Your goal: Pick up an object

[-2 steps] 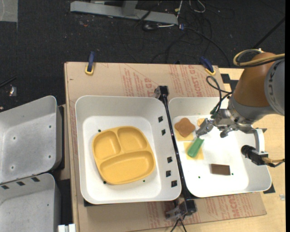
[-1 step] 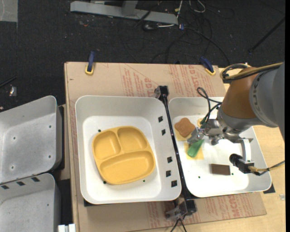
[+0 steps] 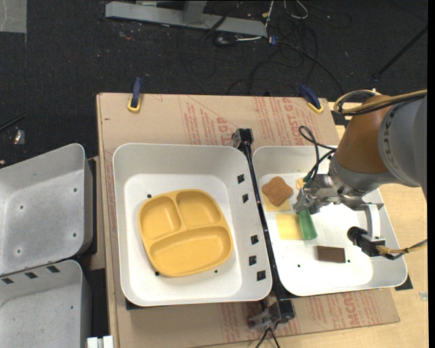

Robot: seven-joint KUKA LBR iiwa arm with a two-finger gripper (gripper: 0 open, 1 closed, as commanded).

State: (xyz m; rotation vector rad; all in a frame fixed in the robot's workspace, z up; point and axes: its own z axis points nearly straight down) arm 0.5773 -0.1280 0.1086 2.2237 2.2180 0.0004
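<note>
yellow tray (image 3: pixel 185 232), green block (image 3: pixel 306 224), brown block (image 3: pixel 330 254)

Dark speckled floor (image 3: pixel 54 75) all around, strewn with black cables (image 3: pixel 285 41) and a grey metal frame (image 3: pixel 183 19) at top. Tan cardboard sheet (image 3: pixel 183 119) over the bench, held by two blue-and-yellow clamps (image 3: pixel 135 95). Pale perforated panels (image 3: pixel 41 197) at left.
</note>
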